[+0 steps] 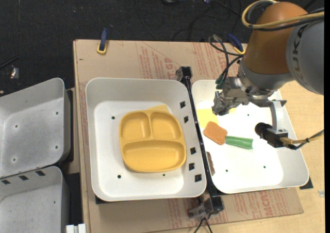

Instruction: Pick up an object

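1 arm [281, 36] hangs over right bin [258, 175].

orange piece [215, 133] touching green block [239, 142], bare right bin [258, 175] floor below

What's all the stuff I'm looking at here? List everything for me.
Divided tray: one, yellow, middle of the left bin.
Orange piece: one, orange, left side of the right bin.
Green stick: one, green, right bin, beside the orange piece.
Flat yellow item: one, yellow, right bin, partly under the gripper.
Bins: two, white, side by side on the bench.
Blue clamp: one, blue and yellow, bench's far left edge.
Arm: one, grey with orange band, reaching from the right.
Gripper: one, dark, over the right bin.
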Tool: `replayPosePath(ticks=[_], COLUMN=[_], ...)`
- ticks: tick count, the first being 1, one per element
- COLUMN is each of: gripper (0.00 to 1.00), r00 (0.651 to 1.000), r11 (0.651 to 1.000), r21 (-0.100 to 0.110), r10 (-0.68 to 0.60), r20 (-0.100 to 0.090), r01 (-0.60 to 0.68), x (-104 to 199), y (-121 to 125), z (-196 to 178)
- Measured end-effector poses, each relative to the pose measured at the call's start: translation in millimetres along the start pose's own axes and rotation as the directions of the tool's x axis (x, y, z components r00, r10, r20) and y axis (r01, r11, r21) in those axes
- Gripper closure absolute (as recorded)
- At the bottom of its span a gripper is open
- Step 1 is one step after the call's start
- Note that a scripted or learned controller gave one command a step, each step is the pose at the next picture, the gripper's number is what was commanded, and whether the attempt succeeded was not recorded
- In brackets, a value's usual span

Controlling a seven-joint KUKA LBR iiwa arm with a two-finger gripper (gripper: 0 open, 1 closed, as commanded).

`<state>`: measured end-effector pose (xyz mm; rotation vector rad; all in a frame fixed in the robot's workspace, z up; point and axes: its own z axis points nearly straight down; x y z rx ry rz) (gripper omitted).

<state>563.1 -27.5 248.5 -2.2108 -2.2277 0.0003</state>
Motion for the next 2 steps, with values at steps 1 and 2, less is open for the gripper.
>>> replayPosePath(ticks=[1,2], gripper=[1.00,1.00], r00=[1.000,1.000], r11=[1.000,1.000], r21=[-0.001,0.001], r10=[-0.001,-0.001], r20=[0.000,0.000], r01=[0.001,0.001], x=[52.7,106.9], y=[-16.4,-23.8], z=[-4.7,12.2])
